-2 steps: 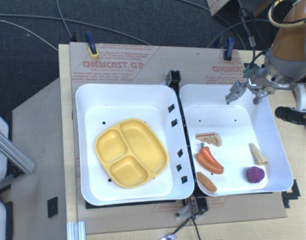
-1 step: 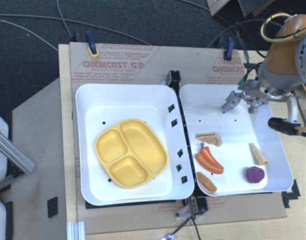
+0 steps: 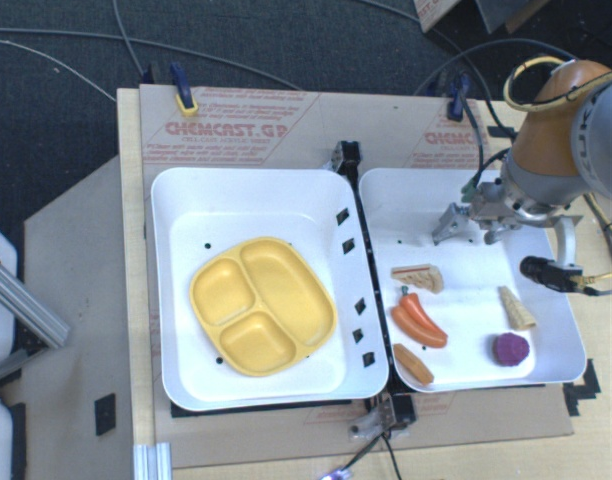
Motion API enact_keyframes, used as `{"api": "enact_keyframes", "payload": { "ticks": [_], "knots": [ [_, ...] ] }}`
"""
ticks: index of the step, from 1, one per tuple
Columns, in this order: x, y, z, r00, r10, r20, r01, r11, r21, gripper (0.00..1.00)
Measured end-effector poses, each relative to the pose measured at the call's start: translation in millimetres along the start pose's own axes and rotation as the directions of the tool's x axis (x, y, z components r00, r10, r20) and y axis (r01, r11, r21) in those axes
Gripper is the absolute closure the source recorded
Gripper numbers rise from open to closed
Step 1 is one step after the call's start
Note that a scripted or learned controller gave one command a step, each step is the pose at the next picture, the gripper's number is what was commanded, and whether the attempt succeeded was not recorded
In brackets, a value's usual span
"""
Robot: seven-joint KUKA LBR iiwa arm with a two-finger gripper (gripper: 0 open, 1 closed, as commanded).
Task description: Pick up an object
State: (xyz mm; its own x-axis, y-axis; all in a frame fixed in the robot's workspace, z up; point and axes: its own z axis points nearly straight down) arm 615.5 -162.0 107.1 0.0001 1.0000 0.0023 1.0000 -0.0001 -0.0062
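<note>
A grey robot arm with an orange band point(image 3: 551, 118) reaches in from the right, and its upper part is cut off by the picture's edge. Its two-finger gripper point(image 3: 473, 230) hangs over the far part of the right-hand shallow white bin point(image 3: 386, 193). The grey fingers point(image 3: 448, 224) look splayed apart with nothing between them, though they are small and hard to read.

Nearer in that bin lie five small items, well apart from the gripper. A tan wedge-shaped piece like a sandwich slice point(image 3: 417, 278) sits closest to it. Just below is a red-orange pepper-shaped toy point(image 3: 420, 322), and nearer the front rim an orange-brown oblong like a bread roll point(image 3: 413, 364). To the right lie a pale beige stick-shaped piece point(image 3: 516, 308) and a round purple object point(image 3: 510, 349); what these really are is unclear.

The left-hand white bin point(image 3: 176, 228) holds a yellow plastic plate with three compartments point(image 3: 262, 305), tilted diagonally, with bare white floor all around it.

The far half of the right bin is bare floor.
</note>
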Motion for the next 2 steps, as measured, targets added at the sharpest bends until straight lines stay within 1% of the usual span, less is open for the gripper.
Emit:
{"api": "enact_keyframes", "payload": {
  "ticks": [1, 2],
  "knots": [
    [0, 2, -15, 1.0, 0.0, 0.001, 0.0, 1.0, -0.007, 1.0],
    [-3, -3, -61, 1.0, 0.001, 0.004, -0.001, 1.0, -0.012, 1.0]
  ]
}}
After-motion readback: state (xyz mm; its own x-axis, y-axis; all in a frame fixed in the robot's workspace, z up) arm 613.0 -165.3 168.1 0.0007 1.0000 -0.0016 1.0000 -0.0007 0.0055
